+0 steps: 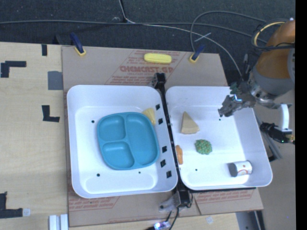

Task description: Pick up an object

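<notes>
- The pincer (pixel 228 107) hangs above the right bin (pixel 254 128); I cannot tell its state.
- The wedge (pixel 189 124) lies nearest, to its left: approach vertically and centre over it.

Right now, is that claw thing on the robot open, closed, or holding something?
Gripper: above the right bin near its upper right corner, nothing visibly held; open or closed cannot be told.

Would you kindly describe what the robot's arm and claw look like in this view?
The arm is a rounded grey body with an orange band above it. Its claw is small, dark and metallic. Thin dark cables loop around the orange part.
</notes>
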